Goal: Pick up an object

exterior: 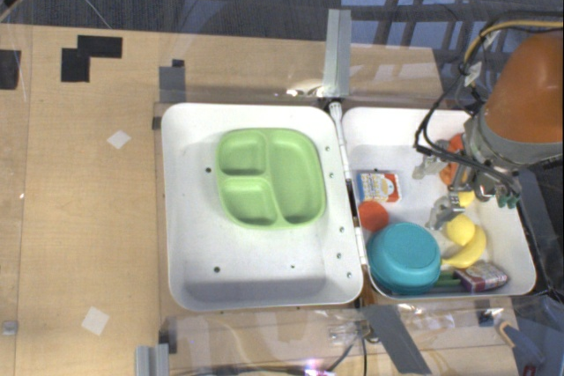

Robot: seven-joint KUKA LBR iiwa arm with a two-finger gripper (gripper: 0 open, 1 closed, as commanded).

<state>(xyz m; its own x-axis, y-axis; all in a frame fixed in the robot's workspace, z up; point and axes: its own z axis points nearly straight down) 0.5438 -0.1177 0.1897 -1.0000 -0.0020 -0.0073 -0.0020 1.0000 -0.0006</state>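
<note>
Two white bins sit side by side in front of you: the left bin point(189, 277) and the right bin point(388, 123). Start at the bottom edge of the frame, in the right bin. A purple packet point(483, 278) lies in its lower right corner. Just left of that you see a teal bowl point(404, 256), and a thin green item pokes out from under the bowl's lower right rim. A yellow banana point(465, 242) lies between the bowl and the packet, touching the bowl's right side. Just above the bowl, against the bin's left wall, sits a small red ball point(373, 214). Above that ball lies a flat white packet with a red and blue label point(378, 186).

The gripper point(449, 209) hangs over the right part of this bin, just above the banana. You cannot tell from this view how its jaws stand, and nothing shows clearly between them. An orange object point(451, 165) peeks out behind the wrist and its cables.

In the left bin, a green divided plate point(270, 178) lies in the upper middle. The arm's orange band point(529, 92) fills the upper right of the frame.
</note>
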